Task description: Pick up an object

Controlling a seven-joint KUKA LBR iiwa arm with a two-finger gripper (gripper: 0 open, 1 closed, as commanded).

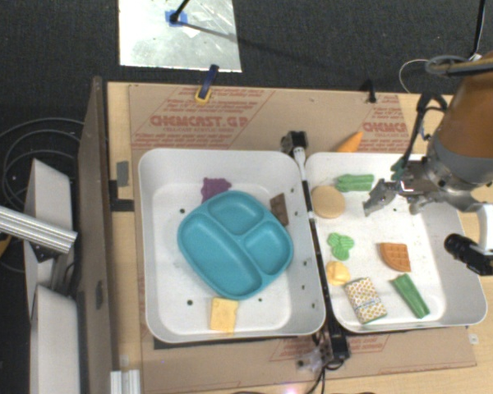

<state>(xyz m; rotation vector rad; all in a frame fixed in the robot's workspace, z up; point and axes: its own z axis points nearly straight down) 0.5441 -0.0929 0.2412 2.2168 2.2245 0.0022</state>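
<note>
Status for you: pick not done yet, by my read; nothing sits between the fingers and every item I can see is lying in a bin or on the bench.

Gripper [388, 196] is over the upper part of the right bin [468, 302]; you can see the fingers spread apart, tips pointing left and down, with white bin floor showing in the gap; I can't tell height above the floor from this slanted view.

Candidates for you in the right bin: green pickle-shaped piece [354, 182] just left of the fingertips, closest target; tan round bun [329, 203] below-left of it by the divider; small green leafy piece [340, 244]; yellow lump [337, 272] below that; patterned box [366, 299] near the front wall; orange waffle piece [395, 257]; green stick [411, 295] at front right.

Left bin [152, 245] holds the teal divided tray [235, 243], a purple piece [214, 188] at its upper edge, a brown piece [279, 209] at its right, and a yellow block [223, 314] in front; an orange carrot-like piece [350, 143] lies outside, behind the right bin.

Arm pose: reaches in from the right, orange band [481, 109] high above the wrist, wrist angled so the gripper leans leftward, not plumb.

Left to do, in my judgement: you need descent onto a target, closure, then lift; the pickle piece looks nearest.
</note>
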